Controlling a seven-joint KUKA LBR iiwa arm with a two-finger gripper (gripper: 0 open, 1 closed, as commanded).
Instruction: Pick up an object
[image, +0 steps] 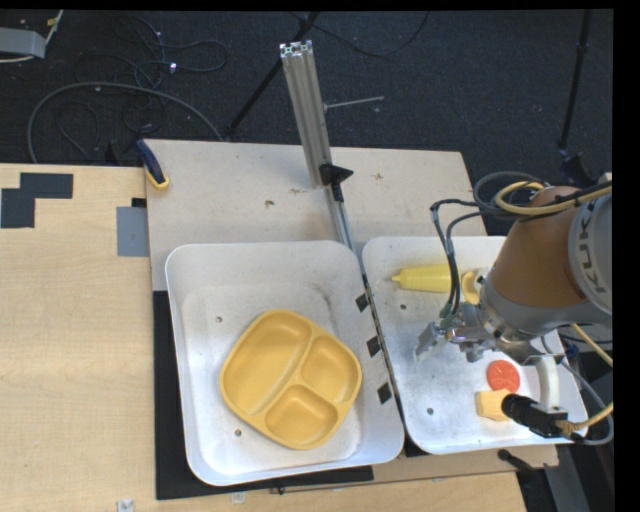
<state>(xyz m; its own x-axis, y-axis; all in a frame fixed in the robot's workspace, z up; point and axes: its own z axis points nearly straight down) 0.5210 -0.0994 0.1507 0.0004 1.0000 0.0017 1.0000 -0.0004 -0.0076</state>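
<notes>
The right bin (432, 405) holds three things. A yellow elongated object (424, 278) lies near its far edge. An orange-red round object (503, 376) sits toward the near right, with a small yellow block (489, 403) just in front of it. My gripper (447, 340) hangs low over the middle of this bin, below the yellow elongated object and left of the round one. The wrist hides part of the bin behind it. I see nothing held.
A yellow divided plate (290, 378) lies in the left bin (200, 300). An upright aluminium post (308, 110) stands behind the gap between the two bins. Pale wooden bench top lies to the left.
</notes>
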